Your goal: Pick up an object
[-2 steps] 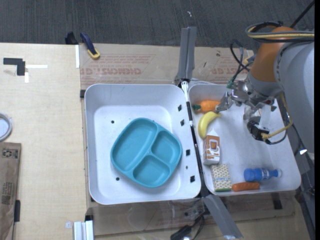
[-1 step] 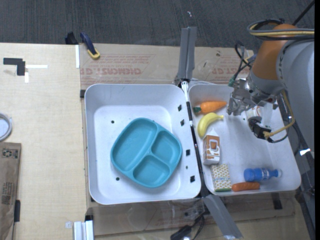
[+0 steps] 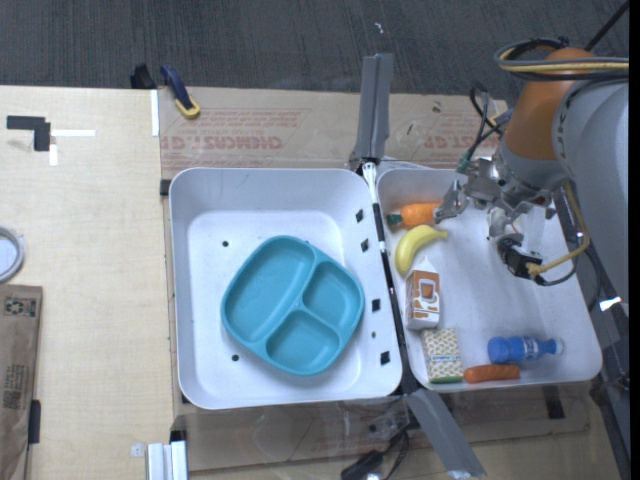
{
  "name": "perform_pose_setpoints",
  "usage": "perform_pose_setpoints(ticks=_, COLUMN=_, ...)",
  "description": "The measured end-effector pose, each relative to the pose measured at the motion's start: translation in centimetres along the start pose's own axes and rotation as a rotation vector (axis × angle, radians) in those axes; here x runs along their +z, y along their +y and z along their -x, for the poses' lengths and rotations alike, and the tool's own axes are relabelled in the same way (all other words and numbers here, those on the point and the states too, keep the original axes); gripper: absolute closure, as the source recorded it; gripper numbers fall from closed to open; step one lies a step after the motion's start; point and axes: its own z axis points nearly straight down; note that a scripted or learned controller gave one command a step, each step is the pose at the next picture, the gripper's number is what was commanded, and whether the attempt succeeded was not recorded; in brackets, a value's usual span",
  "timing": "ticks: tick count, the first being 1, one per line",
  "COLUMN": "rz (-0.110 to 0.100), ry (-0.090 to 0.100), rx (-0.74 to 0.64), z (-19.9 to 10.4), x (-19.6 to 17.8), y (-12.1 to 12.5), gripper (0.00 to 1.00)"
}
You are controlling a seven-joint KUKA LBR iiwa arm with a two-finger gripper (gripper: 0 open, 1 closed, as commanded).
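Right bin (image 3: 570, 313) centre bare; banana (image 3: 417, 245), carton (image 3: 424, 299), cracker pack (image 3: 441, 353) crowd left wall; bottle (image 3: 523, 348) near front.

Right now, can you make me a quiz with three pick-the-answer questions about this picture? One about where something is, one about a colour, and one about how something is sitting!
1. Where is the banana?
A. In the left bin
B. In the right bin
C. On the bench outside the bins

2. What colour is the divided plate?
A. Red
B. Yellow
C. Blue

3. How is the small bottle resting?
A. Lying on its side
B. Standing upright
C. Held up in the air

Answers: 1 B, the banana lies in the right bin beside the carrot. 2 C, the plate in the left bin is light blue. 3 A, the bottle lies flat on the bin floor.
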Motion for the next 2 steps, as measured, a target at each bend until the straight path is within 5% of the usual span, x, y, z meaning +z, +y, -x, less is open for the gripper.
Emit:
perform_pose_setpoints(ticks=1, rz=0.002, ry=-0.008, rx=-0.388, z=-0.49, x=0.74, y=1.15, gripper=0.0)
perform_pose_setpoints(ticks=2, rz=-0.002, ry=-0.009, rx=-0.286, z=-0.95, x=0.3, y=0.87, gripper=0.0)
